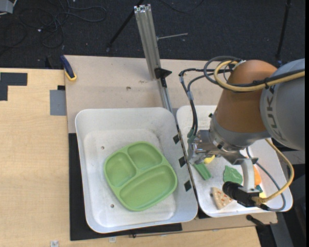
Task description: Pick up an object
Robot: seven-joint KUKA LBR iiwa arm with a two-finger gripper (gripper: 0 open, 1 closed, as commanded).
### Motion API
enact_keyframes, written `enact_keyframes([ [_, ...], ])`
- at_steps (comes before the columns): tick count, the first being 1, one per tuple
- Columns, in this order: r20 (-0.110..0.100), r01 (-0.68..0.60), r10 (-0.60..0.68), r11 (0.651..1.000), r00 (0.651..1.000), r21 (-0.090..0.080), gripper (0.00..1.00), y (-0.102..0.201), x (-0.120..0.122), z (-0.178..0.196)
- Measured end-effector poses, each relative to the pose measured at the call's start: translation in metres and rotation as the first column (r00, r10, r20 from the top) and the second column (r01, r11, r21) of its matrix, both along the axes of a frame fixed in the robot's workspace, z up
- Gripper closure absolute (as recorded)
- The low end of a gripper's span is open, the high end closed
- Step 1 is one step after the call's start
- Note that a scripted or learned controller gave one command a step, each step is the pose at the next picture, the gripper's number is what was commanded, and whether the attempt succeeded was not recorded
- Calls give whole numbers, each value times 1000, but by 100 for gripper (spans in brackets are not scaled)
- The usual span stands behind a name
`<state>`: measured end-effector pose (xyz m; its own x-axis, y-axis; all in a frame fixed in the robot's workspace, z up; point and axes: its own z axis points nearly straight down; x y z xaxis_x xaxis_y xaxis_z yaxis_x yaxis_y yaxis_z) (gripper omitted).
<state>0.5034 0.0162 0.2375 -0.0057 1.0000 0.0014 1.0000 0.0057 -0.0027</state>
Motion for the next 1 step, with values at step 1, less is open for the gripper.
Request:
enact_keyframes([
  [1,0,-1,1,1000,1000,0,100,58,-1,4],
])
